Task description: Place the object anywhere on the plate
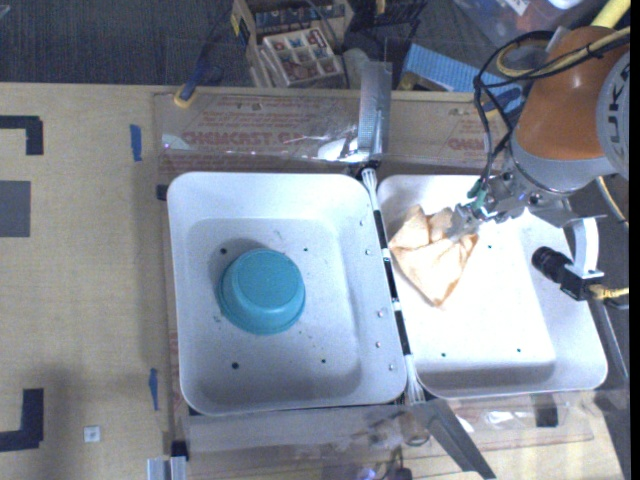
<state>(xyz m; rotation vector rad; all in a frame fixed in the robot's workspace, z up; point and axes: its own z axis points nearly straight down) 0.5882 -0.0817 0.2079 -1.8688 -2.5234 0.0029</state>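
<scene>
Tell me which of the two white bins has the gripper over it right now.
The right-hand bin, the one with the crumpled tan cloth. The gripper is at the cloth's upper edge there. The left bin holds the blue plate.

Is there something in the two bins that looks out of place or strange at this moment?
The cloth in the right bin lies crumpled, its left edge against the wall beside the left bin, with the gripper at its upper right corner. The blue plate in the left bin looks like an upside-down bowl, an awkward surface for placing.
</scene>
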